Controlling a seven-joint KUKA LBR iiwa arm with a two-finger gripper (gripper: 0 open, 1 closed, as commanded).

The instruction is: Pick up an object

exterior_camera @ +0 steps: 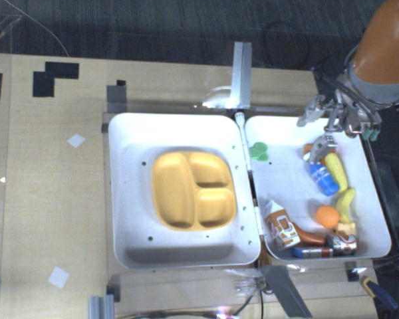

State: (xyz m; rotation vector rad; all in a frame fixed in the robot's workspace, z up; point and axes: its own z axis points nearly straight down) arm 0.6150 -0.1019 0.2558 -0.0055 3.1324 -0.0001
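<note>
My gripper (323, 123) hangs over the far right corner of the right bin (279, 128), its fingers spread open with nothing between them. Just below it lie a yellow corn cob (336, 169) and a blue bottle (323, 179), with a small orange piece (311, 150) beside them. Further toward the front sit an orange ball (327, 216) and a yellow banana (346, 202). A brown and white carton (282, 225), a red sausage (308, 236) and a small can (344, 245) crowd the front edge. A green scrap (258, 151) lies near the bin's left wall.
The left bin (130, 178) holds a yellow divided plate (191, 190). A metal post (242, 75) stands behind the seam between the bins. The arm's orange band (386, 42) looms at the upper right.
</note>
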